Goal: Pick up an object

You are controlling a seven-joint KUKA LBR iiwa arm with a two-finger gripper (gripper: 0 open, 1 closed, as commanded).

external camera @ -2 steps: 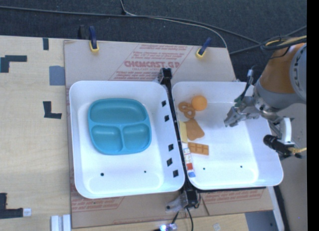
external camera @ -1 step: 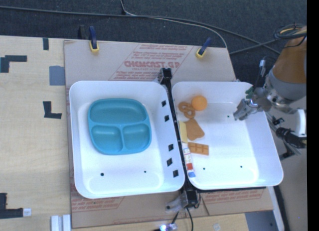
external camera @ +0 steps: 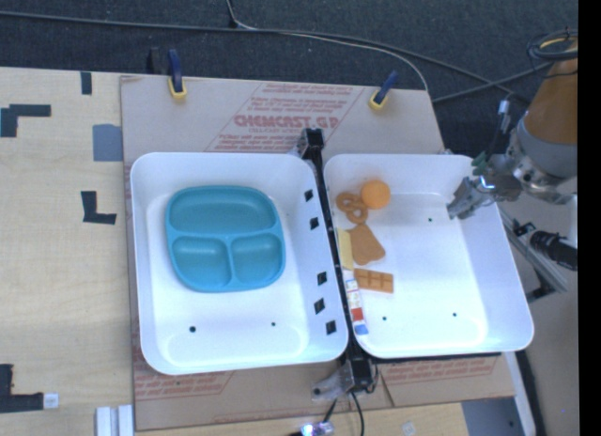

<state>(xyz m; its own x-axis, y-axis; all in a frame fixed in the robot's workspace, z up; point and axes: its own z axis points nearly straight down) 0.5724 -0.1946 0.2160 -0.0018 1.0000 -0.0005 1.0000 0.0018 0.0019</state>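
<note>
In the right bin (external camera: 470,321) several small toy foods lie near its left wall: an orange ball (external camera: 377,194), a pretzel (external camera: 350,204), a tan bread-like piece (external camera: 366,244), a pale yellow strip (external camera: 346,247), an orange waffle-like cracker (external camera: 375,282) and a thin red and white stick (external camera: 356,303). My gripper (external camera: 464,201) hangs over the right bin's upper right part, well to the right of the ball. Nothing shows between its fingers.
The left bin (external camera: 155,331) holds a blue divided plate (external camera: 225,237). A black divider (external camera: 324,237) runs between the two bins. Two clamps (external camera: 176,74) (external camera: 383,92) pin the cardboard sheet at the back. Cables cross the dark floor behind.
</note>
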